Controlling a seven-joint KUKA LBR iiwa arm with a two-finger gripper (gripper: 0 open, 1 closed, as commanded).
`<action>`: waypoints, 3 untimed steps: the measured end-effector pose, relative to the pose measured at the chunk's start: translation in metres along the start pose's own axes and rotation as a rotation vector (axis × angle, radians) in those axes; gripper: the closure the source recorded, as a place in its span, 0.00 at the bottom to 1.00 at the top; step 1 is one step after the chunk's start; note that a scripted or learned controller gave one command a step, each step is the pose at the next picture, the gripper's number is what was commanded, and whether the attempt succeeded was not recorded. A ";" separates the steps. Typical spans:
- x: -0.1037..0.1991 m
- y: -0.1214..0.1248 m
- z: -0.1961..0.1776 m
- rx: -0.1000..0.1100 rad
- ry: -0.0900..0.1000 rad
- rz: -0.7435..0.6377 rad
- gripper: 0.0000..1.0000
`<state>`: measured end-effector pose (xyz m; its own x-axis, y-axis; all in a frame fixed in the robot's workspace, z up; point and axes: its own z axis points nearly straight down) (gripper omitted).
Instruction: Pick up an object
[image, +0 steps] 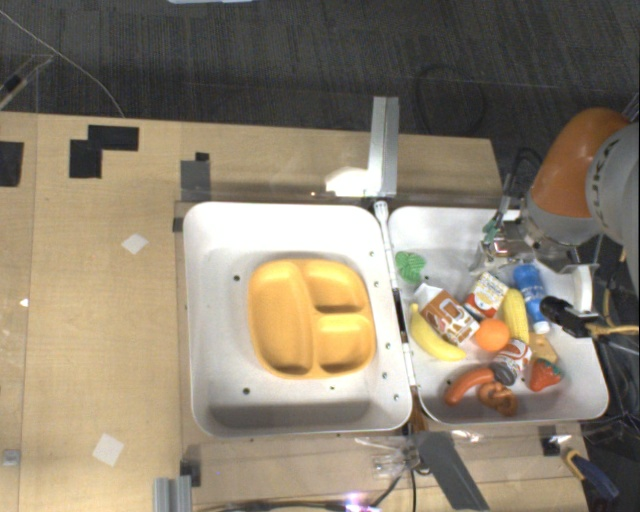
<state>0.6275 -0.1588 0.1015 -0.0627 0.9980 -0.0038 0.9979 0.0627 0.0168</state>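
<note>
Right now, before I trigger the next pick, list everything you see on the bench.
white bins: two, white, side by side mid-bench
divided tray: one, yellow, middle of the left bin
bananas: two, yellow, right bin, one at centre-left, one further right
orange: one, orange, right bin centre
green item: one, green, right bin top-left corner
blue bottle: one, blue, right bin upper right
brown carton: one, brown and white, beside the left banana
sausage-like toys: two, red-brown, right bin front
arm: one, grey with orange band, over the right bin's top-right
end effector: one, above the right bin's upper edge
</note>
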 end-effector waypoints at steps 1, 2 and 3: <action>0.034 -0.024 -0.128 0.001 0.001 0.180 1.00; 0.010 -0.109 -0.112 0.015 0.000 0.449 1.00; 0.023 -0.101 -0.009 0.024 -0.001 0.570 1.00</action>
